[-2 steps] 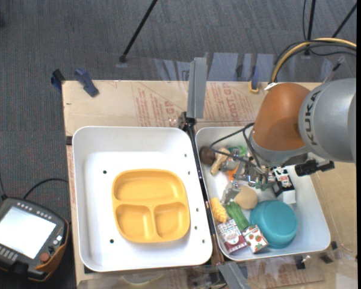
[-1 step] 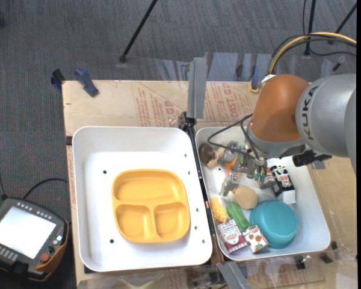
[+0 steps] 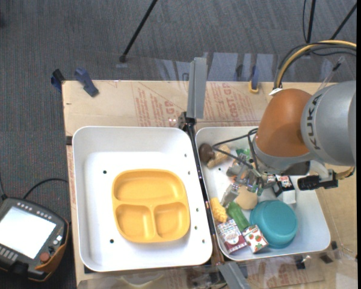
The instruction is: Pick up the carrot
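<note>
The gripper is hovering over the right bin; finger state indeterminate. The carrot — probably light, rigid, smooth — is calling for a mid-body grasp.

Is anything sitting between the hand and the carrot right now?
Nothing visible does. The hand sits just up and right of the carrot, which lies near the left wall of the right bin. A green item lies close beside the carrot.
</note>
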Controlling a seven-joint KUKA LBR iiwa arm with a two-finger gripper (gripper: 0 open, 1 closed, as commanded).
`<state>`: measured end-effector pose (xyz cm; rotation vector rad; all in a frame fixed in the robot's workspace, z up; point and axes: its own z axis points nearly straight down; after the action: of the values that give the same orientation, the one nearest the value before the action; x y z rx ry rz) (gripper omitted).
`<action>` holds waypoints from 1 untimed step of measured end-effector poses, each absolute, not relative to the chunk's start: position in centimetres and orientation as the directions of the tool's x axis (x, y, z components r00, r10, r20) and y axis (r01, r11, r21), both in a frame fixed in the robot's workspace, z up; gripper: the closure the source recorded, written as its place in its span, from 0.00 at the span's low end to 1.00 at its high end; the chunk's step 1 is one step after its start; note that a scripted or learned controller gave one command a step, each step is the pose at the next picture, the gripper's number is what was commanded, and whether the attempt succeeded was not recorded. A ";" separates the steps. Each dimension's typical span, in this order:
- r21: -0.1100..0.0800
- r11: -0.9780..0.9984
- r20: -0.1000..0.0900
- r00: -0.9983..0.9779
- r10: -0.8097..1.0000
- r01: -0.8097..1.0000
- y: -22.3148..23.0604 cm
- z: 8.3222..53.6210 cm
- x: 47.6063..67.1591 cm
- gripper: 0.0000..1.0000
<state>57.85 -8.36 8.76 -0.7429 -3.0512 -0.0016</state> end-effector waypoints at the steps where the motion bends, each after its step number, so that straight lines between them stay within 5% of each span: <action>1: 0.004 0.736 -0.001 -0.736 0.677 0.677 -8.7 8.8 52.4 0.00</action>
<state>52.44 -8.69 8.84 -1.1419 -2.9292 -0.0052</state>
